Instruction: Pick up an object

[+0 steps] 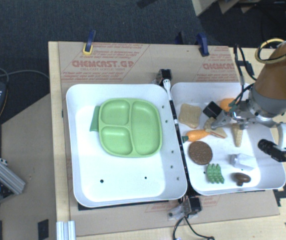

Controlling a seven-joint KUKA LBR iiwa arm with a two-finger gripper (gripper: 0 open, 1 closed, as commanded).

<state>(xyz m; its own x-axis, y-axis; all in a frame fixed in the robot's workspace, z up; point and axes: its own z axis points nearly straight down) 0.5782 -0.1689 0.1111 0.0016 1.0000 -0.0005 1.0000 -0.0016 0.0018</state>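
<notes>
My gripper (227, 118) hangs low over the middle of the right bin (273, 180), reaching in from the right under the grey wrist and orange band. Just to its left are a small black piece (212, 109) and a tan bread slice (190, 115). An orange ball (226, 104) peeks out behind it. A carrot (199, 135) and a tan wedge (218, 132) lie just below it, and a beige cone (238, 134) lies under the wrist. I see nothing clearly held.
Nearer the front of the right bin lie a brown round cookie (201, 153), a green ridged toy (214, 173), a pale grey piece (241, 160) and a brown lump (241, 178). The left bin (82, 184) holds a green divided plate (130, 127).
</notes>
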